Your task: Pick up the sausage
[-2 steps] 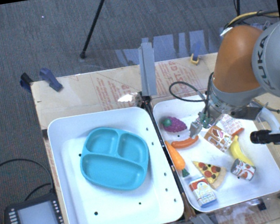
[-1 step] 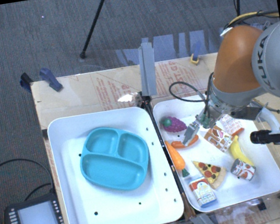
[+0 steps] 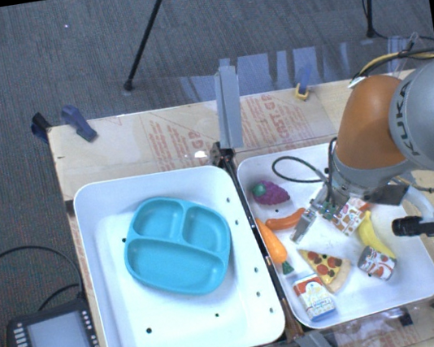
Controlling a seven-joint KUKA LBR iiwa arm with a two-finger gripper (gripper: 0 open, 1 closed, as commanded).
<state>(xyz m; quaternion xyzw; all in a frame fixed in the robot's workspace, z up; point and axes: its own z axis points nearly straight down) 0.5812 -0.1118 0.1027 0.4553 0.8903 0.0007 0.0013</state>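
The sausage [image 3: 286, 219] is a short orange-red link lying flat in the right bin [image 3: 423, 284], near its left wall. My gripper [image 3: 308, 222] hangs low over the bin, just right of the sausage's right end and close to it. Nothing shows as lifted or held. The orange and grey wrist above covers the bin's upper right part.
An orange carrot [image 3: 273, 243] lies just below the sausage, and a purple vegetable [image 3: 270, 193] just above it. A pizza slice [image 3: 327, 265], banana [image 3: 371, 235], can [image 3: 376, 263] and small carton [image 3: 314, 296] crowd the bin's lower half. The left bin [image 3: 121, 341] holds a blue divided plate [image 3: 178, 245].
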